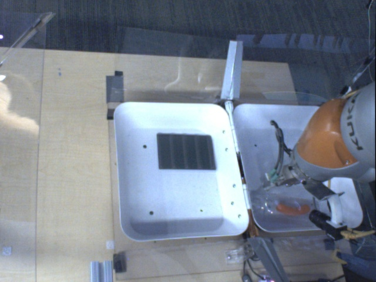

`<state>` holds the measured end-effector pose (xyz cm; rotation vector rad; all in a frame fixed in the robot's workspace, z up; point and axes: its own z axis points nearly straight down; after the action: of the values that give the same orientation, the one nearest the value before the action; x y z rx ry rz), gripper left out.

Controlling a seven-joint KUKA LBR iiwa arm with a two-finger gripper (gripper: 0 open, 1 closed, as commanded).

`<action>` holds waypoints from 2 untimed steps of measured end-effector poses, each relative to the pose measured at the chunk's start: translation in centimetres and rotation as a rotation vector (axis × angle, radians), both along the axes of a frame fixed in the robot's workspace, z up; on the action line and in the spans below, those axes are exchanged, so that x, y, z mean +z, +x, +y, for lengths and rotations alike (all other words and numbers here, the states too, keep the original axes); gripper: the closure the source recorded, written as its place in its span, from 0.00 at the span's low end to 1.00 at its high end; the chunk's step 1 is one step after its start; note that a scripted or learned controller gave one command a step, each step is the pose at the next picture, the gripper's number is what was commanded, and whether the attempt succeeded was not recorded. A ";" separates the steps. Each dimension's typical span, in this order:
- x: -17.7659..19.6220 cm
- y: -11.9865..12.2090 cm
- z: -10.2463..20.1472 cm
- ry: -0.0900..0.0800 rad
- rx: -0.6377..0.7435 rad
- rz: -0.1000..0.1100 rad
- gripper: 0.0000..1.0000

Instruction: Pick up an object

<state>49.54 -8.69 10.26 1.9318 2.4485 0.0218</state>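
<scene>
My gripper (277, 178) hangs low over the right bin (258, 135), under the orange band of the arm (326, 135). A small green piece (271, 175) sits right at the gripper's tip; whether it is gripped I cannot tell. Just below the gripper, near the bin's front edge, lies a clear plastic object (276, 204) with an orange piece (291, 207) inside or behind it. A thin dark cable (277, 135) runs from the wrist toward the back of the bin.
The left bin (135, 157) bears a dark ribbed rectangle (185, 151) on its floor. A metal divider post (232, 69) stands behind the seam between the bins. The wooden bench (59, 157) stretches out to the left.
</scene>
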 end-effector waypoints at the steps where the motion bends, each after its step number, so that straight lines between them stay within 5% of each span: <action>1: -1.1 -0.2 -2.6 0.004 -0.030 0.007 1.00; 2: -1.1 0.7 -2.2 -0.008 0.209 0.008 1.00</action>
<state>50.26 -10.93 9.20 1.6677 2.6394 0.0074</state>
